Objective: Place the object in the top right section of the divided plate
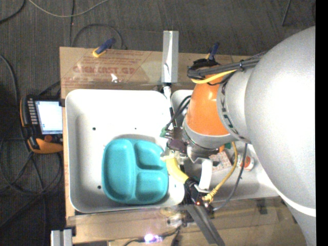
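A teal divided plate (134, 172) lies in the left white bin (82, 117), toward its front right corner. It has one large section on the left and two smaller ones on the right. My gripper (173, 146) hangs over the wall between the two bins, just right of the plate's rim, largely hidden under the orange-banded wrist (205, 111). A yellow object (176, 170) shows just below the gripper at the plate's right edge. Whether it is held or resting there I cannot tell.
The arm's big grey body covers most of the right bin (241, 186). Small colourful items (225, 158) peek out beneath the wrist. A handheld pendant (43, 118) lies left of the bench, and clamps (102, 47) sit at the back edge.
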You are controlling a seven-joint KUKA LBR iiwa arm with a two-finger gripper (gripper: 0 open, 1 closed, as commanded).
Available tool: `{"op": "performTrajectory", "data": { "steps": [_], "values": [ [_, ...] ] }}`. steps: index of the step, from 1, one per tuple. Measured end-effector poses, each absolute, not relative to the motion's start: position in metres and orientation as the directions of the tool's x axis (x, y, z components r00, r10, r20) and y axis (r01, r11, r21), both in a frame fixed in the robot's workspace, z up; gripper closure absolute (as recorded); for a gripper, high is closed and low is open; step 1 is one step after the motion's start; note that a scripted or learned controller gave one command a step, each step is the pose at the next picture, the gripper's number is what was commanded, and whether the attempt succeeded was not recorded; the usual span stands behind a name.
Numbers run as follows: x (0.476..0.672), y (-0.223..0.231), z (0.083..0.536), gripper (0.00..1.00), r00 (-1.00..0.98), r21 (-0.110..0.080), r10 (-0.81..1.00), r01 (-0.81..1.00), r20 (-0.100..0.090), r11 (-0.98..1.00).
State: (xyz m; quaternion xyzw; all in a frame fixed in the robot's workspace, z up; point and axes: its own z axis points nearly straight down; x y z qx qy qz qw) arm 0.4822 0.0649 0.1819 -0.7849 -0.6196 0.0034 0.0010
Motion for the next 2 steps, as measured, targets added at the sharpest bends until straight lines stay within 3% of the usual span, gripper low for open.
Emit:
{"op": "performTrajectory", "data": {
  "steps": [1,2],
  "values": [
    [0.4824,0.0645,0.1821,0.00,0.233,-0.005,0.972,0.972,-0.005,-0.233],
    [0.4840,0.0651,0.1910,0.00,-0.227,-0.005,0.974,0.974,-0.001,0.227]
  ]
}}
